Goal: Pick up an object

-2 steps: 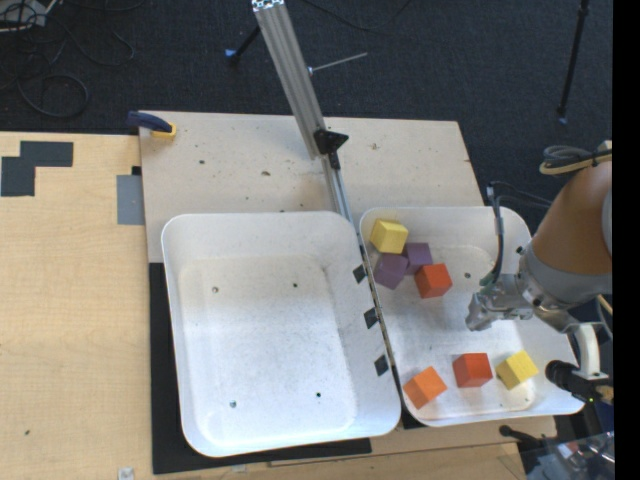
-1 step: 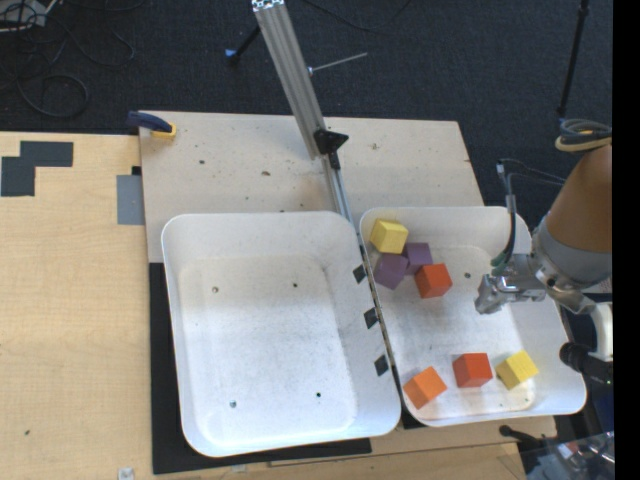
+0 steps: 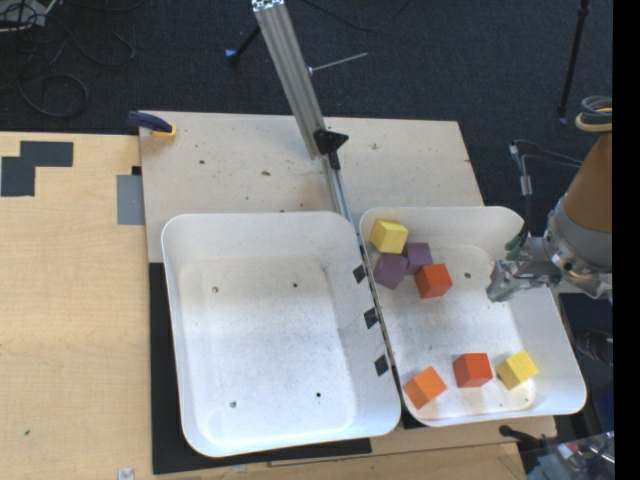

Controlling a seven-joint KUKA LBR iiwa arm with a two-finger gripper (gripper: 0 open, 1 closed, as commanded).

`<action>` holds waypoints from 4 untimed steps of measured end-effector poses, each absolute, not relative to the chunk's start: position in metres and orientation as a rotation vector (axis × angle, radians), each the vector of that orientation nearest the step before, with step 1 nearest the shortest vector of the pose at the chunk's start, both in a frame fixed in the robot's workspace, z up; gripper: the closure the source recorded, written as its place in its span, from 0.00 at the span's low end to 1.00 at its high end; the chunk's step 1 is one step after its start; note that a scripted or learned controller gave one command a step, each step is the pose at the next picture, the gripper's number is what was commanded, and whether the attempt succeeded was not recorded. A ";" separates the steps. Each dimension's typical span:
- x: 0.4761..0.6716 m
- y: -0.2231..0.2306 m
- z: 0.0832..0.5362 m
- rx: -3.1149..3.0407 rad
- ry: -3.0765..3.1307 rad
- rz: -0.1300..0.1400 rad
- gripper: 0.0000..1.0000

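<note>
Left bin [image 3: 200, 268] held no blocks; right bin [image 3: 470, 218] held all of them. Far-left corner cluster: yellow cube [image 3: 389, 236], two purple cubes [image 3: 391, 269] touching it and each other, red-orange cube [image 3: 433, 281] just beside those. Near edge row: orange cube [image 3: 426, 386], red cube [image 3: 472, 370], second yellow cube [image 3: 517, 370], standing close with small gaps. Gripper [image 3: 503, 286] sat over the right bin's right side, between the two groups, nothing visible between its fingers; too small and blurred to tell if they were parted or closed. Judged step: approach, no pick target committed yet. Next move likely called for choosing a block with room around it, the near row looking easier than the packed cluster, then centering above it and descending straight, avoiding the bin wall.
</note>
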State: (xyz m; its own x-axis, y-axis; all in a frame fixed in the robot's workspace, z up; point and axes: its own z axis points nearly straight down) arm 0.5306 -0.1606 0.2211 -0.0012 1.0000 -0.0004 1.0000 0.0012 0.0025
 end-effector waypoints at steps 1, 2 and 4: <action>0.530 -0.154 0.275 2.217 2.221 0.004 1.00; 0.542 -0.102 0.277 2.217 2.229 0.001 1.00; 0.546 0.014 0.268 2.219 2.230 -0.001 1.00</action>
